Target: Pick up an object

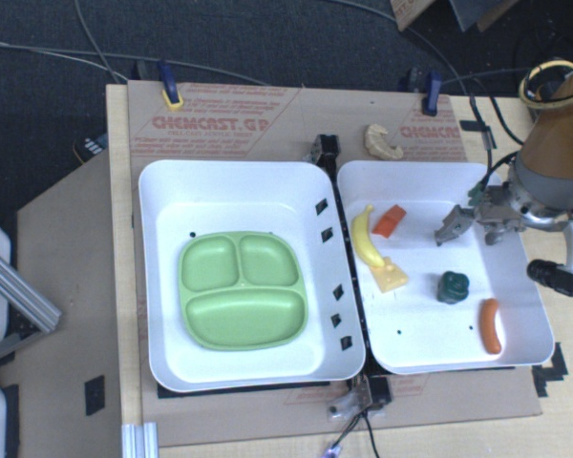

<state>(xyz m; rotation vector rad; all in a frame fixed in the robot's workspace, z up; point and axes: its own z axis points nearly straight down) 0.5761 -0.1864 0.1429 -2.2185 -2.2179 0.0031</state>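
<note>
The gripper (473, 225) hung over the right bin (516, 346), its 2 fingers spread apart and holding nothing. A dark green object (453, 287) lay at its 6 o'clock, a sausage (491, 325) farther toward 5 o'clock.

A robotics lab: clamped cardboard-topped bench (267, 113), loose cables (105, 27) on dark carpet, aluminium framing (14, 284).

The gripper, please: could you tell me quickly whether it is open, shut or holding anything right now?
Gripper: open, holding nothing, above the right bin.
</note>
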